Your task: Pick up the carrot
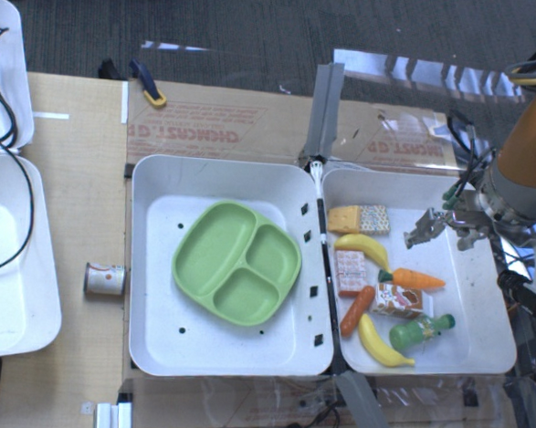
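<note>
The carrot (pixel 418 280) is orange with a green stub at its left end. It lies flat in the middle of the right bin (pixel 481 310), pointing right. My gripper (pixel 425 230) hangs above the bin's back right part, a little behind and above the carrot and not touching it. It is open with nothing between its fingers. The arm's orange band (pixel 532 149) sits at the right edge of the view.
Around the carrot lie a yellow banana (pixel 365 249), a sandwich (pixel 358 218), a pink packet (pixel 350 272), a red sausage (pixel 356 311), a small box (pixel 398 303), a green bottle (pixel 419 332) and a second banana (pixel 383 344). The left bin (pixel 156 246) holds a green divided plate (pixel 236 262).
</note>
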Motion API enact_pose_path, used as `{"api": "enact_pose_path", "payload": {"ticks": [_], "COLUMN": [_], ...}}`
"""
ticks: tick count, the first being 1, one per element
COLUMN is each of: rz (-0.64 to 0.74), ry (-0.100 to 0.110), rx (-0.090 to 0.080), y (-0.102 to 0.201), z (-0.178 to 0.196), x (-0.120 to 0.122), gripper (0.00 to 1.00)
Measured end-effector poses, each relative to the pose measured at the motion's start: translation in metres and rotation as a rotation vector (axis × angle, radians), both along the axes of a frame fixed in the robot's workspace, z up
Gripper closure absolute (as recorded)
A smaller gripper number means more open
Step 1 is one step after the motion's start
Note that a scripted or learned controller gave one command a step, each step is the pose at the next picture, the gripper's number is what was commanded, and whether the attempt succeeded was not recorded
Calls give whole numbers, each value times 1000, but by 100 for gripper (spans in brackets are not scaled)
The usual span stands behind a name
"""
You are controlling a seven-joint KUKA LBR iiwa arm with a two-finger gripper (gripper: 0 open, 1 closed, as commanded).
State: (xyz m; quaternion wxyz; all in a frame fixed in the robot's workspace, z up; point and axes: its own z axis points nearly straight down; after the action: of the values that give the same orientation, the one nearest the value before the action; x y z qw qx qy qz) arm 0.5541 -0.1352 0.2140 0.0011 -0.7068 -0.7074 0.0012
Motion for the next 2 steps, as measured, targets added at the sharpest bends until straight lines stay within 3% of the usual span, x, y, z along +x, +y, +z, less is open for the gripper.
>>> {"api": "enact_pose_path", "payload": {"ticks": [1, 2], "rz": [-18, -184], "ry": [-2, 2], "rx": [0, 14], "y": [-59, -75], "z": [-123, -110], "x": [-11, -9], "gripper": [0, 0]}}
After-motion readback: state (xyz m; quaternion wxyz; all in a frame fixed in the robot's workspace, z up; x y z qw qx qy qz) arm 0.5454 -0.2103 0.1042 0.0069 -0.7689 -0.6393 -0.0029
